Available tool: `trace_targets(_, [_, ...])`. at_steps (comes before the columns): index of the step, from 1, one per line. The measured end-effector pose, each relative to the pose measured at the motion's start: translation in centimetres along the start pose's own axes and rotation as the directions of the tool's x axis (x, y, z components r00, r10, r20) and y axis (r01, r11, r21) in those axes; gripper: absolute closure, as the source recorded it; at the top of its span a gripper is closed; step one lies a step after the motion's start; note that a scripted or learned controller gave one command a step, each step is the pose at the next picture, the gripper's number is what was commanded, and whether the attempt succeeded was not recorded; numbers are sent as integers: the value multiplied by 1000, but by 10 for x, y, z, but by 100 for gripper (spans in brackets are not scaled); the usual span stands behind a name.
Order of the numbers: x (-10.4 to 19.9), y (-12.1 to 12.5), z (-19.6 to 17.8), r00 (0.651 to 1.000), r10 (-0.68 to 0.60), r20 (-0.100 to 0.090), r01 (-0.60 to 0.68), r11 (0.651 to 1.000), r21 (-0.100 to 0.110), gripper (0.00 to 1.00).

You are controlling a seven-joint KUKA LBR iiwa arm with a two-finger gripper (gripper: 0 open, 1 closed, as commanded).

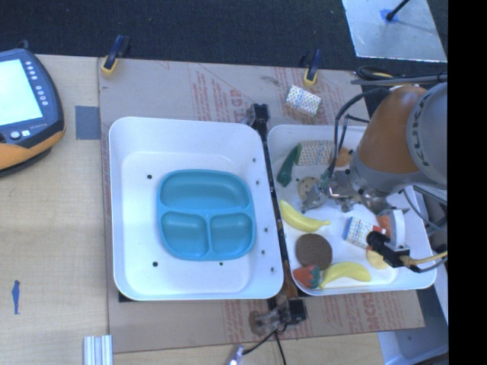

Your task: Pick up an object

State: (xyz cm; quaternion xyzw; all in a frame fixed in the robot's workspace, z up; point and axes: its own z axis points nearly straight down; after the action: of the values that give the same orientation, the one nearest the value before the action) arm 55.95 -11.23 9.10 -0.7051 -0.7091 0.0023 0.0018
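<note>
A light wooden bench [53, 226] runs across the view, overlaid by a brown cardboard sheet [198, 90] printed with faint red lettering. Two blue-and-yellow clamps [112, 55] [311, 67] pin the sheet's far edge. A grey tape patch [87, 122] sits on the bare wood at the sheet's left edge. A handheld control tablet [23, 109] with a lit screen rests at the bench's far left. Beyond the bench lies dark carpeted floor [213, 14], with a pale grey panel [392, 17] at upper right. Lighting is bright and even.
</note>
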Motion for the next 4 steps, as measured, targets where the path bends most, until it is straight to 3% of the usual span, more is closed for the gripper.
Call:
trace_targets(1, [-4, 94, 1, 1000, 6, -3, -6, 1000, 10, 0])
trace_targets(2, [-77, 46, -24, 1000, 4, -1, -4, 1000, -2, 0])
trace_targets(3, [-100, -15, -93, 1000, 3, -2, -3, 1000, -2, 0])
trace_targets(4, [-99, -30, -5, 1000, 0, -1, 0, 1000, 0, 0])
